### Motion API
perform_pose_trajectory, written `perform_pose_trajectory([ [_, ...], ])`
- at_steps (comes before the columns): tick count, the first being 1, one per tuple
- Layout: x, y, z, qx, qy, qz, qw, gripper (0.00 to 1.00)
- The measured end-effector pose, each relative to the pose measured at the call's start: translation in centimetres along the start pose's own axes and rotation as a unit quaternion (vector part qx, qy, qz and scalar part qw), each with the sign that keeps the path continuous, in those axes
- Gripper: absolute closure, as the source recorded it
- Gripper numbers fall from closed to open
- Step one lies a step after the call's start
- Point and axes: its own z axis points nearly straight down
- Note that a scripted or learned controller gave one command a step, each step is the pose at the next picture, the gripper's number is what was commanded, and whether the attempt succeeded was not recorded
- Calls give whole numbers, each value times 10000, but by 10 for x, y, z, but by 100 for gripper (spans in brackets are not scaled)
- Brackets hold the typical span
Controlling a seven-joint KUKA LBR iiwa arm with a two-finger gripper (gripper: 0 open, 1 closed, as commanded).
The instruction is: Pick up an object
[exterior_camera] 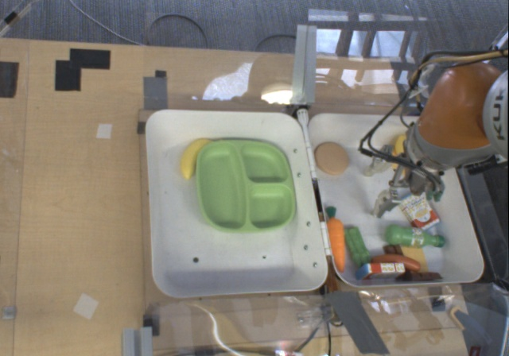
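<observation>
Objects cluster at the right bin's [469,267] near edge: carrot [337,241], green bottle [413,237]. Just beyond, the gripper [404,197] hangs over a small red-and-white carton [418,211]; whether it is spread or pinching cannot be determined. Farther back lies a tan disc [332,158]. The left bin [175,267] holds a green tray [243,184].
</observation>
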Motion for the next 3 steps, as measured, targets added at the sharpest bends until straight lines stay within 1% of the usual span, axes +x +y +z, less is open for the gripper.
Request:
perform_pose_trajectory([
  [1, 14, -59, -8, 18, 16, -292, 9996, 0],
  [2, 11, -44, 0, 11, 1, -1192, 9929, 0],
  [3, 5, -54, 0, 4, -2, -2562, 9666, 0],
])
